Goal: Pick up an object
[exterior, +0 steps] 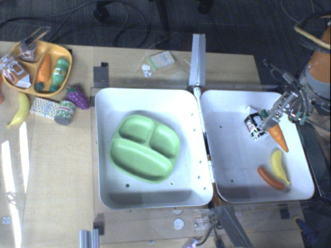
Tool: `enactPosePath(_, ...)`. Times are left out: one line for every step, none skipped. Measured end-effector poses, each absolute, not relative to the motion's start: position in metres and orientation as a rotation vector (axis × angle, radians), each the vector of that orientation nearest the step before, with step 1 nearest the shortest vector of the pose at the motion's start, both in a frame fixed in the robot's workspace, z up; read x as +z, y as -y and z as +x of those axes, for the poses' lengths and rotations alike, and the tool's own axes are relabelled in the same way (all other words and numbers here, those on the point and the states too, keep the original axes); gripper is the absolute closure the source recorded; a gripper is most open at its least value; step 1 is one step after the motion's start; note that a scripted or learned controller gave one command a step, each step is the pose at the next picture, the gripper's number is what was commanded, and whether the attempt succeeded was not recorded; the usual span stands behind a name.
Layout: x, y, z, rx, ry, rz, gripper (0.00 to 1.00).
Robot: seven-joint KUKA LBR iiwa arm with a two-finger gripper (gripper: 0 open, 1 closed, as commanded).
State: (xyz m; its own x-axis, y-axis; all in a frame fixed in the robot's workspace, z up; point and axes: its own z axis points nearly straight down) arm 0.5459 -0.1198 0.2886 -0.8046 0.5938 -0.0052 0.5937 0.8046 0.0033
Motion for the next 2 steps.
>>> enactPosePath(0.133,0.145,0.558,0.002,-3.033,0.802,1.0)
enactPosePath(0.091,0.206,0.536,-0.003,-3.067,0.592,1.0)
